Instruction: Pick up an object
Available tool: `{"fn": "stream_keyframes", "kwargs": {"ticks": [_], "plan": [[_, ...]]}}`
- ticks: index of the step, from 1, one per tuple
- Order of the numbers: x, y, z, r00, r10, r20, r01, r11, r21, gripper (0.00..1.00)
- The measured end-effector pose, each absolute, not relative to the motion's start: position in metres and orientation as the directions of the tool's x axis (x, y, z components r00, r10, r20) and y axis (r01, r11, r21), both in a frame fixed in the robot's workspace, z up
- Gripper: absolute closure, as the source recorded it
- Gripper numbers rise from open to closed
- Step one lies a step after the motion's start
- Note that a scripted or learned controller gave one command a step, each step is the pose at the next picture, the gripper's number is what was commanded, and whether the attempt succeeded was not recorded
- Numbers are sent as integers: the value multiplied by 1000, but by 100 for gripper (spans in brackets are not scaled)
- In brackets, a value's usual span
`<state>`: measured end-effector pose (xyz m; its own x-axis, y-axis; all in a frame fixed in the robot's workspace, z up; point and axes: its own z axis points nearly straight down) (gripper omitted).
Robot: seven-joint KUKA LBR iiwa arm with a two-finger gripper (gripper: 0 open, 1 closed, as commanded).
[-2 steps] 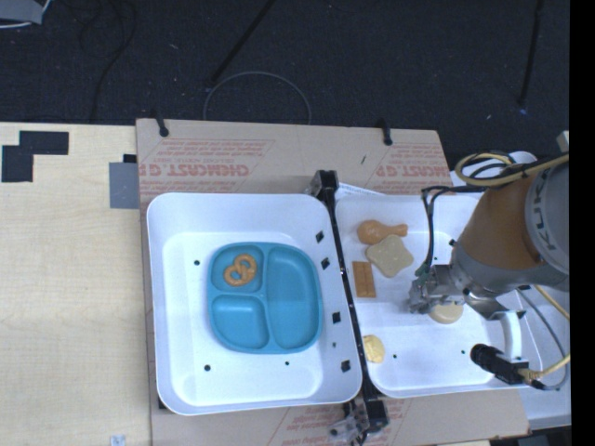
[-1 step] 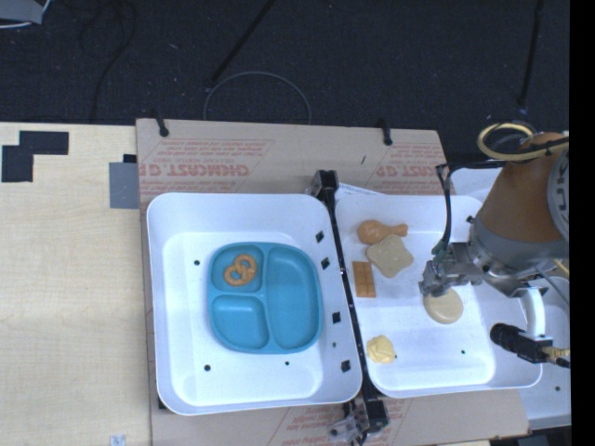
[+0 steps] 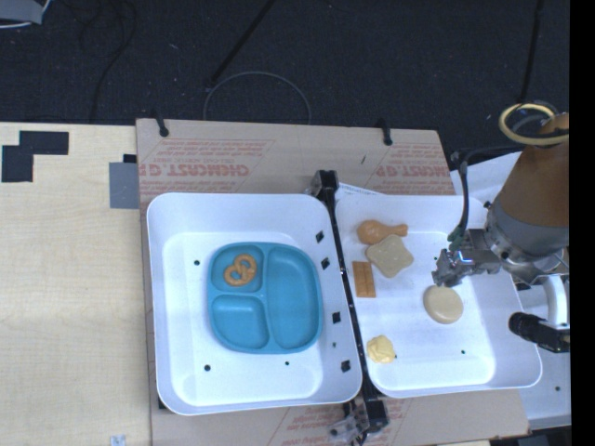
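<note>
The gripper hangs low in the right bin, its dark tip just above and touching the upper edge of a pale round piece, which looks like a toy bun or biscuit. Whether the gripper is spread or pressed together I cannot tell, since its tip is small and dark against the wrist, and nothing can be seen pinched in it. The step in hand looks like the reach-and-descend onto a chosen object, with the round piece the likeliest target; lifting is not yet done. Other candidates lie to its left in the same bin: a tan slice like toast, an orange drumstick-shaped piece touching it from above, a thin brown bar near the divider, and a small yellow lump lower down. The left bin holds a blue sectioned plate with a pretzel in its upper left compartment. The next move probably calls for centring over the round piece, which sits slightly below the tip, then closing squarely across it, since its smooth domed form could slip out sideways.
</note>
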<state>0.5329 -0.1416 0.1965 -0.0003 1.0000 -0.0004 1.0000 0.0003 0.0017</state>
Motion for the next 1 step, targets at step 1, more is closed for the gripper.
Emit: {"fn": "stream_keyframes", "kwargs": {"ticks": [1], "plan": [[542, -144, 256, -1, 1000, -1, 1000, 1, 4, 100]]}}
